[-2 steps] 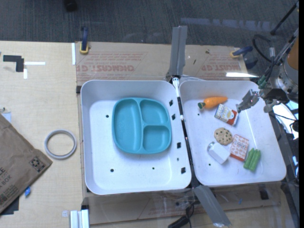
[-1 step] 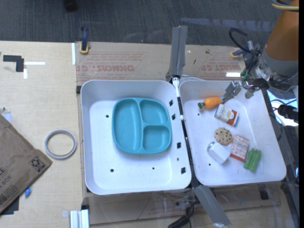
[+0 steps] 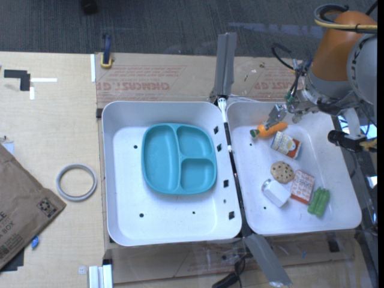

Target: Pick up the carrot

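Arm (image 3: 345,47): one, grey with orange band, entering from the right, its upper part cut off by the frame's top and right edges.

Gripper (image 3: 279,114): one, small and hard to make out, poised directly above the carrot; whether it is released, clenched or grasping cannot be told.

Carrot (image 3: 269,128): one, orange with a green tip, lying in the right bin (image 3: 252,215) near that bin's far rim, its right end partly hidden under the gripper.

Other contents of the right bin, all nearer the camera than the carrot: one small carton (image 3: 285,144) just beside the carrot; one round cookie (image 3: 281,171); one white block (image 3: 275,193); one red-and-white packet (image 3: 302,186); one green item (image 3: 318,201), shape unclear.

Left bin (image 3: 120,221): one, across the dividing rims from the carrot, bearing one teal three-compartment plate (image 3: 179,158) with bare white floor all round it.

Open room: bare floor lies left of the carrot up to the bin wall.
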`<control>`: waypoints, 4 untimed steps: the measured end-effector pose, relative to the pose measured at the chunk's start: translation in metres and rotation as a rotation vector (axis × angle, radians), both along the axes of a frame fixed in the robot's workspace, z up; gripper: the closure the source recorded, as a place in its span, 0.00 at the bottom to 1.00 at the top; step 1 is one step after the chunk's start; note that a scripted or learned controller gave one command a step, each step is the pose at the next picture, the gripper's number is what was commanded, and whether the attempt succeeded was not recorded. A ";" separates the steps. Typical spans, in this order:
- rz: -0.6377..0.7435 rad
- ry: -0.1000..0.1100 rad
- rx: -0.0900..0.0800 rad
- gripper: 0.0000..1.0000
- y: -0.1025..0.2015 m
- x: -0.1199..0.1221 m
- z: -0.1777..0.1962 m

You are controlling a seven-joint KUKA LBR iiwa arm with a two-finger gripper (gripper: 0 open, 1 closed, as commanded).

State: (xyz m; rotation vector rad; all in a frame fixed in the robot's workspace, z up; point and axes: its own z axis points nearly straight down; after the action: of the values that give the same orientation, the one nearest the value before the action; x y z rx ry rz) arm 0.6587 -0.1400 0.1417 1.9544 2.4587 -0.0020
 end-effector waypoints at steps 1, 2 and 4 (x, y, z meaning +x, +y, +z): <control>0.039 -0.002 0.000 0.00 -0.019 0.000 -0.049; 0.039 0.001 -0.001 1.00 -0.020 0.000 -0.039; -0.070 0.000 0.001 0.00 0.029 -0.048 -0.050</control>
State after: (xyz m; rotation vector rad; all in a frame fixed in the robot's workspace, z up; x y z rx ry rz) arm 0.6109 -0.1112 0.0919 2.0405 2.3891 -0.0008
